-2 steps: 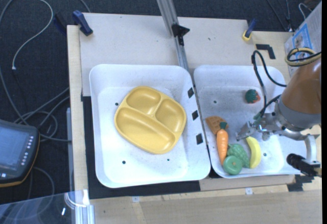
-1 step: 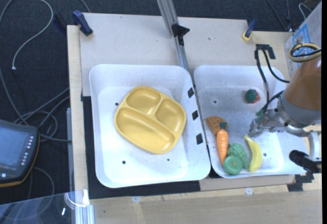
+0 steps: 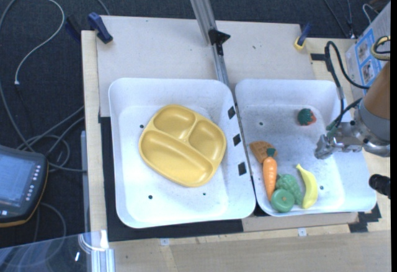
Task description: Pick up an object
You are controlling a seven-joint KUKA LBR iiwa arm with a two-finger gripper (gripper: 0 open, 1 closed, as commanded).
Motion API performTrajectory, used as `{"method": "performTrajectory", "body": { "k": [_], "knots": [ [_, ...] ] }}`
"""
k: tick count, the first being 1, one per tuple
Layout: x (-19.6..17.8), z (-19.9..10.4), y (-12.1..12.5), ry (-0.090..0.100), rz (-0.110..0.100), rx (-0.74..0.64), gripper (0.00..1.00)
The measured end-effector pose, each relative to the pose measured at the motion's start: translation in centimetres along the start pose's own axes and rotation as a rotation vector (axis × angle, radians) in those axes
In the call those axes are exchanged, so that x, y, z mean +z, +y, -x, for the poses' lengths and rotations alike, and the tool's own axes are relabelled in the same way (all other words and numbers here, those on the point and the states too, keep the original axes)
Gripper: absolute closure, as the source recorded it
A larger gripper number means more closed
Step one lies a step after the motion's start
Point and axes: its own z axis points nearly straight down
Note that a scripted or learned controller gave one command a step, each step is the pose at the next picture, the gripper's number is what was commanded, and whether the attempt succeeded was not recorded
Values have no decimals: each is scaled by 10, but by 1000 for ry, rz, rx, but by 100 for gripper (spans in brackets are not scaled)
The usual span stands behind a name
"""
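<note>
Left bin (image 3: 124, 202) carries just the yellow divided plate (image 3: 182, 144). In the right bin (image 3: 347, 199), my gripper (image 3: 324, 148) hovers at the right side; can't tell its state. Nothing lifted yet: carrot (image 3: 269, 176), banana (image 3: 307, 185), green veg (image 3: 285, 193) lie clustered near the front edge.

Yellow plate (image 3: 182, 152), orange carrot (image 3: 269, 176)

Dark carpet floor (image 3: 43, 48) with loose cables (image 3: 37, 10). Pale wooden bench (image 3: 161, 48), blue clamps (image 3: 99, 27). Tablet (image 3: 18, 184) at left.
</note>
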Motion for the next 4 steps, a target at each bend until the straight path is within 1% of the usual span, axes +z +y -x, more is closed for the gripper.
{"method": "performTrajectory", "body": {
  "k": [1, 2, 3, 4],
  "knots": [
    [-38, 0, 2, 1, -1, -1, 100],
    [-43, -53, 30, 3, -3, -7, 100],
    [-38, -103, 53, 5, -4, -7, 100],
    [-52, -154, 70, 5, -4, -7, 100]
  ]
}}
